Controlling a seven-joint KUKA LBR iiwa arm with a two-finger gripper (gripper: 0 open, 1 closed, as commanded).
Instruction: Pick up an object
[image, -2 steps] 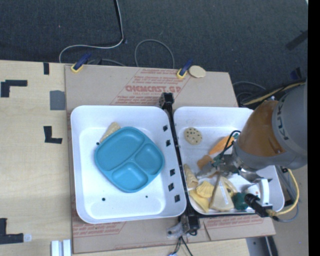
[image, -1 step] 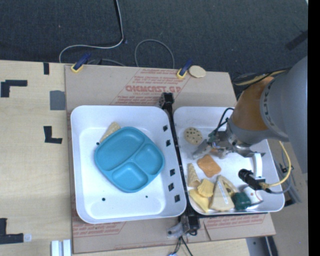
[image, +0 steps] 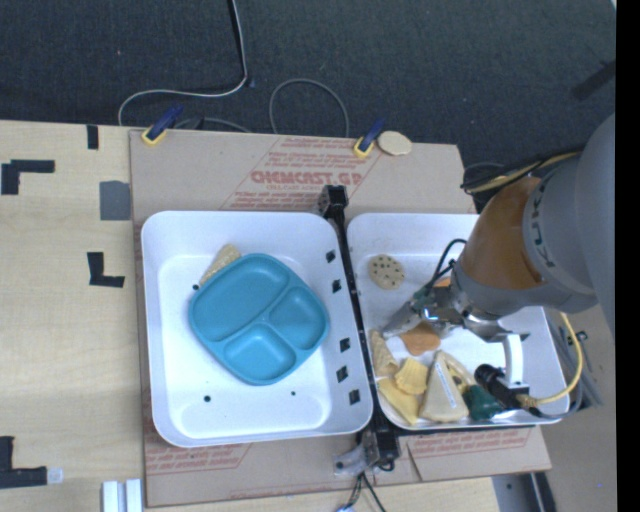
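Grey two-finger gripper (image: 425, 318) sits lower right over an orange rounded food piece (image: 421, 341); finger state indeterminable.

Blue tray (image: 262, 318): you see smooth plastic — slightly glossy.
Bins (image: 160, 300): white, smooth plastic.
Base board (image: 290, 180): matt cardboard.
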